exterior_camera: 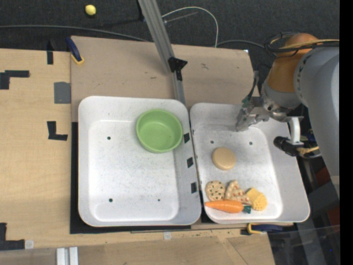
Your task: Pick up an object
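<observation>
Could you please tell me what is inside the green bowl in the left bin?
The green bowl stands upright in the left bin, and its visible inside shows only plain green surface, with nothing in it. Whatever lies beneath the bowl is covered.

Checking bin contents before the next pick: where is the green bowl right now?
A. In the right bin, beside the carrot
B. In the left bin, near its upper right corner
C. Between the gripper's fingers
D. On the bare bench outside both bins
B. The green bowl sits inside the left bin, up near its right wall, well apart from the gripper over the right bin.
</observation>
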Controlling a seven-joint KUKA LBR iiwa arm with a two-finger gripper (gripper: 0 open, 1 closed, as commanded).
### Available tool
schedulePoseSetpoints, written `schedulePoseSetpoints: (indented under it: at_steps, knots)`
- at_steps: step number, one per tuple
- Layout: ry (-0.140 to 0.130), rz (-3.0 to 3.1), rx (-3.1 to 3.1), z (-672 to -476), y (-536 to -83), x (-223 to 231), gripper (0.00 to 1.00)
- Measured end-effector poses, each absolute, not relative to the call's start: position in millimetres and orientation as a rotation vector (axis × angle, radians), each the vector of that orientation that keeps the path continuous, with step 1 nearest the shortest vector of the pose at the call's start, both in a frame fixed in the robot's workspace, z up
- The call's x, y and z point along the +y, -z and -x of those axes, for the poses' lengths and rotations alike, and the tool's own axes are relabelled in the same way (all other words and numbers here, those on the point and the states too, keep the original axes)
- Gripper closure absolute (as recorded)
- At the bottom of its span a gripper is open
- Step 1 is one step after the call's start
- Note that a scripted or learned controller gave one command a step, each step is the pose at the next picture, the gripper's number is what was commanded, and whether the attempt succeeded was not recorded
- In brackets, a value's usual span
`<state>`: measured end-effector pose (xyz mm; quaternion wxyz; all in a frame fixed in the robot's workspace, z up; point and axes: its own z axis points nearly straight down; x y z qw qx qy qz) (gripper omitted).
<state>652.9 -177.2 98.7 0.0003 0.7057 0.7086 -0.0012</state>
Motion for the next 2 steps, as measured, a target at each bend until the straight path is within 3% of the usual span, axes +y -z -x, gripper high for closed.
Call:
schedulePoseSetpoints:
  at_steps: [2]
  knots:
    - [-0.004,-2.217,2.221,-667.4,-209.3,-176.1,1.0]
